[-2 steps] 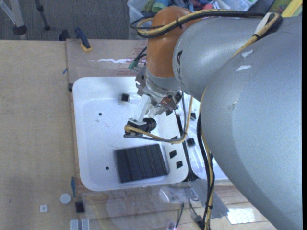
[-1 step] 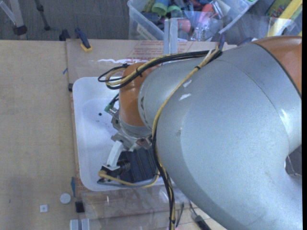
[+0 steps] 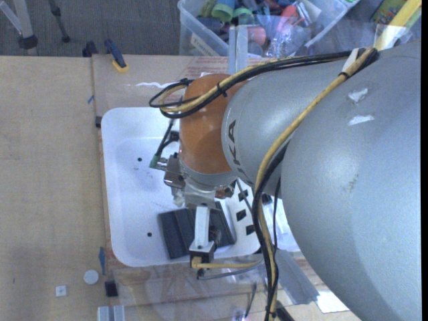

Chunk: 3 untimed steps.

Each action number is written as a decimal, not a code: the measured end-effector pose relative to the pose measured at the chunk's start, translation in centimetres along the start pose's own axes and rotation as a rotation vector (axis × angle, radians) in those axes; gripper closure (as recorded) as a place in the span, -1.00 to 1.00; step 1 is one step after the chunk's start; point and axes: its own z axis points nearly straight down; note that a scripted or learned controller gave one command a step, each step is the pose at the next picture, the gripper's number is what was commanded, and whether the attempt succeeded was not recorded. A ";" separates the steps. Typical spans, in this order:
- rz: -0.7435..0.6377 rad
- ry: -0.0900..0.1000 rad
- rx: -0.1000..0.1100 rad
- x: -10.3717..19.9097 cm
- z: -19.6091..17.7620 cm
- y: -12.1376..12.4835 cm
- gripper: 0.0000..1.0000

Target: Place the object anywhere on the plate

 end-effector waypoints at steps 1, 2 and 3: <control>-0.323 0.000 -0.002 1.8 -9.9 3.7 1.00; -0.173 -0.001 0.003 0.2 4.0 -1.0 1.00; -0.491 0.010 -0.014 -0.5 8.0 -1.8 1.00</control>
